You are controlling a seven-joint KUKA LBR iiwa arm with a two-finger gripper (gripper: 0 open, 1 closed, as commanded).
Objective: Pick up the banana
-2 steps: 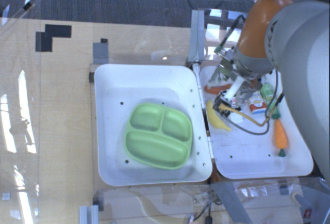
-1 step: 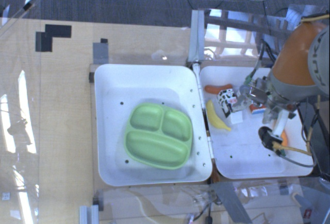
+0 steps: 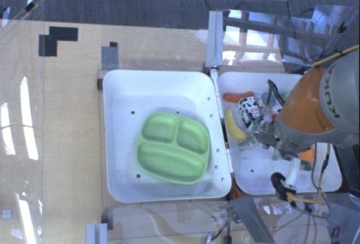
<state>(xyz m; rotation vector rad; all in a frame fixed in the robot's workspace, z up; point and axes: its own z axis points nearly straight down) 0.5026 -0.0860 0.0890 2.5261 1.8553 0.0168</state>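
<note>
Yellow curved banana [image 3: 234,125] lies by the left wall of the right-hand shallow white bin [image 3: 256,182]. The grey two-finger gripper [image 3: 260,137] hangs just right of it; its opening cannot be told. A green divided plate [image 3: 174,147] sits in the left white bin [image 3: 121,125].

1 fixed camera looks down aslant on 2 white bins [image 3: 112,125].
</note>
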